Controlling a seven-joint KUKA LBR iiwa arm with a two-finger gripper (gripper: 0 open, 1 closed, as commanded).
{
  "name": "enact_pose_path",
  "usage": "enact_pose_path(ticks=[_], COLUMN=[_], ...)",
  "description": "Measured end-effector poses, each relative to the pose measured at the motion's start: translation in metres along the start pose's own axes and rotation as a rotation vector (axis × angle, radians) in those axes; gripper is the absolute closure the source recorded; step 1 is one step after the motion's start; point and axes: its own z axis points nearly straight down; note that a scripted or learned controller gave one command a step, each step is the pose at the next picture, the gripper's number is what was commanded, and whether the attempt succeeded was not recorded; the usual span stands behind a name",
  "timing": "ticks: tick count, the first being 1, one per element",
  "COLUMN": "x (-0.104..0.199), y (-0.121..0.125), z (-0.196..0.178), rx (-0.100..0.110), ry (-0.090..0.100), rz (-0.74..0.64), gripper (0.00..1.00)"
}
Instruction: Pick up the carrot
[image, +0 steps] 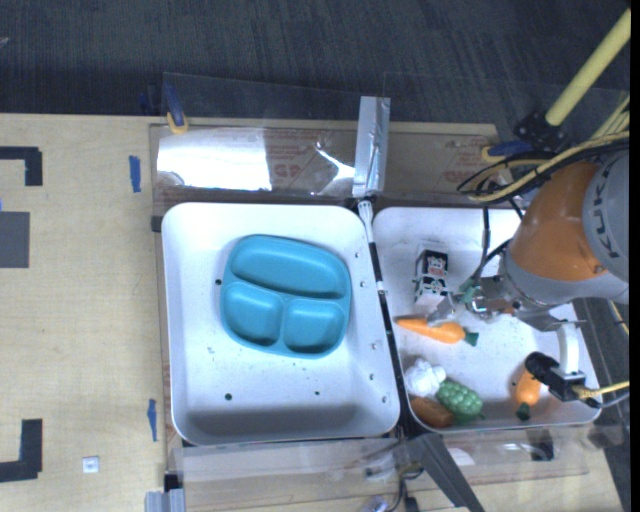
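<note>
Two bins on the bench: carrot (432, 329) lies in the right bin (455, 225), centre right of frame, pincer (470, 300) just above its leafy end, presumably positioned for grasp; clench state indeterminable.

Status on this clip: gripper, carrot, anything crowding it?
Gripper low in right bin, just above carrot's leafy end. Carrot lying flat on bin floor, not lifted. Small figurine close behind; broccoli and white piece nearer front, apart.
</note>
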Motion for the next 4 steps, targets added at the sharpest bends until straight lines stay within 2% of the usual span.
enact_pose_path(ticks=[1,2,3,4], x=[0.014,0.008,0.019,0.018], y=[-0.03,-0.008,-0.008,-0.008], z=[0.001,0.001,0.002,0.002], rx=[0.01,-0.003,0.003,0.001], ry=[0.008,0.003,0.001,0.006], rz=[0.08,0.36,0.359,0.494], gripper=[0.0,0.0,0.0,0.0])
